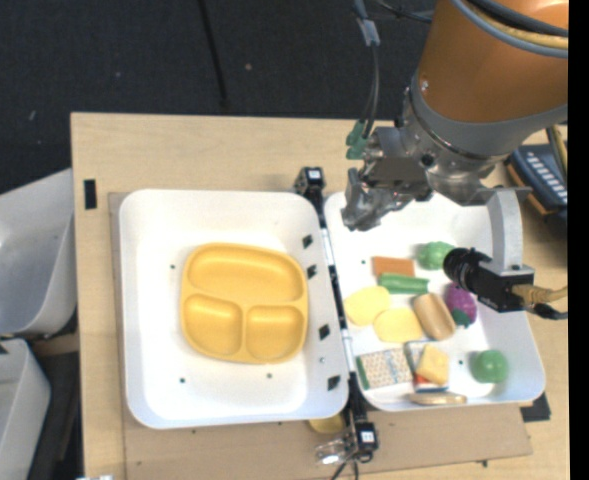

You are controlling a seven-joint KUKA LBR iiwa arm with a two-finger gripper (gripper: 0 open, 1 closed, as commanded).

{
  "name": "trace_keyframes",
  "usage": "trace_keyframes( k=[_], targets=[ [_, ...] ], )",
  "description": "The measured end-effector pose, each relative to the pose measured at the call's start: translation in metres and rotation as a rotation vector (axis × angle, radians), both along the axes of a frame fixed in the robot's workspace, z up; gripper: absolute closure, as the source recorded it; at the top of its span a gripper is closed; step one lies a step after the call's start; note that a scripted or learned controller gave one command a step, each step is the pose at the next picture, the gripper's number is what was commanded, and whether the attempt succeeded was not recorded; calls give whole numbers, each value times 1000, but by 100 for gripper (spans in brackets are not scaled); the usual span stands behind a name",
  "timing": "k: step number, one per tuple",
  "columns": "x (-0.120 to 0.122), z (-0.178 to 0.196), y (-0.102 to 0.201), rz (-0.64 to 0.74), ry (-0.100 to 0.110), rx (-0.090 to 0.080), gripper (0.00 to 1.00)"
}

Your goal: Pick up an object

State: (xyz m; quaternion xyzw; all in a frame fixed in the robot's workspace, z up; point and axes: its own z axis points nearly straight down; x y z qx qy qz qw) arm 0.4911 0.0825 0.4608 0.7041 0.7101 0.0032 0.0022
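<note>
- The claw (pixel 362 211) hangs over the far corner of the right bin (pixel 519 383), close to the wall where the two bins meet.
- Nothing is between its tips. I cannot tell if the claw is wide or narrow, because its dark parts blur together.
- The toy food sits in a heap in the right bin. All of it lies on the near side of the claw, toward the front of the worktop (pixel 194 133).
- The closest piece to the claw is the orange block (pixel 392 265). It lies just in front of the claw and a bit to the right in the picture.
- The orange block is longer than it is wide. Its long side runs across the bin, left to right.
- A green bean (pixel 404 284) lies just past the orange block, touching it or nearly so. It points the same way.
- Next come two yellow pieces (pixel 379 313), a tan roll (pixel 434 316) and a purple thing (pixel 461 301).
- A green ball (pixel 489 365) sits in the near corner, well apart from the claw.
- The left bin (pixel 149 368) holds a yellow tray (pixel 242 301) with three parts. It lies to the left of the claw, past the wall.
- I think the claw should come a little forward and then go down. Gripping the orange block across its short side looks like the easy way.
</note>
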Motion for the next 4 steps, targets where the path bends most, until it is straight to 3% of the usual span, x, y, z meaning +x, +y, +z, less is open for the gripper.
trace_keyframes(
  k=[1,2,3,4],
  targets=[
    [-2,-110,-62,-15,22,-6,100],
    [0,-96,-59,-4,15,-4,100],
    [0,81,40,3,-7,3,100],
    [-1,-42,-8,-13,24,-7,100]
  ],
)
